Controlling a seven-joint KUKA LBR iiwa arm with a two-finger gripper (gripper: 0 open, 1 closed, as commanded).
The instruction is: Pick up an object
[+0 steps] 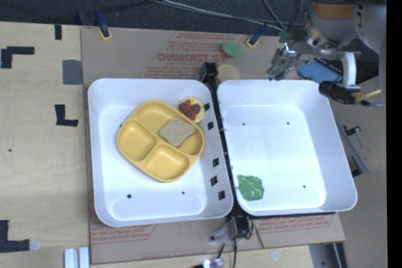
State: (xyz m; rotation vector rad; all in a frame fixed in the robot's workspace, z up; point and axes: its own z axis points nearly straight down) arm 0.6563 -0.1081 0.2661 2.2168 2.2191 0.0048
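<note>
Camera view looks down on two white bins. The gripper (281,64) hangs past the top rim of the right bin (326,154), at about one o'clock from its middle. It holds nothing, and I cannot tell how wide it is.

I think the pick has not started. The nearest thing to grab is the green lump (249,187), low in the right bin at seven o'clock. It looks soft and bumpy. The arm would need to come down over it.

In the left bin (110,185) sits a smooth yellow tray (147,141) with a flat brown square (176,132) on it. A small red piece (191,109) sits at its two o'clock edge.
</note>
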